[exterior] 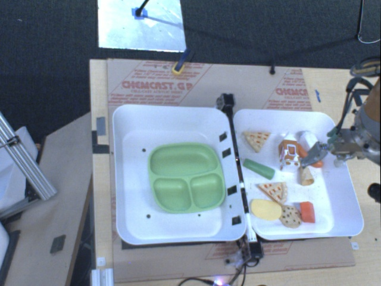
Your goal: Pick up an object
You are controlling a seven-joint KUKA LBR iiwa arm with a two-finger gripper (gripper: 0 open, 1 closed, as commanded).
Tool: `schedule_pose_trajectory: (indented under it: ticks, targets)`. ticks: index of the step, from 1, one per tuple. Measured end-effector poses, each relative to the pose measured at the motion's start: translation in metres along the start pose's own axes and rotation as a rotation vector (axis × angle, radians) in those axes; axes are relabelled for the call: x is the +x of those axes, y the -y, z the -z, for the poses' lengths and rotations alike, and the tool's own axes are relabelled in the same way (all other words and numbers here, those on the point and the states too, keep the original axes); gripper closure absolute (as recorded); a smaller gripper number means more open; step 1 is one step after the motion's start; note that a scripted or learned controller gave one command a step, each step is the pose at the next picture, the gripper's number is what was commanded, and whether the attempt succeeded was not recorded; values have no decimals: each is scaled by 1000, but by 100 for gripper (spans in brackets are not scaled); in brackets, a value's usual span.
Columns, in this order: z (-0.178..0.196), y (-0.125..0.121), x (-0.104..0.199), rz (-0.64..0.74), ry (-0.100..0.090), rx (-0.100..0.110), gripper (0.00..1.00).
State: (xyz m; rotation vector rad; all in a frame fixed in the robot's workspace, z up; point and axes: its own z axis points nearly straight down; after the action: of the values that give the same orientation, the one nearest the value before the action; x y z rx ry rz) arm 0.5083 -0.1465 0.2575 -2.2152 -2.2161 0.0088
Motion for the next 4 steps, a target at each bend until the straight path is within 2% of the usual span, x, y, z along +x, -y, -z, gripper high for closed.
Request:
schedule_pose_trajectory:
  ticks: [1, 4]
  targets:
    - [6, -2, 0, 3, 2, -12, 0]
    - [-123, -5, -2, 0, 1, -8, 0]
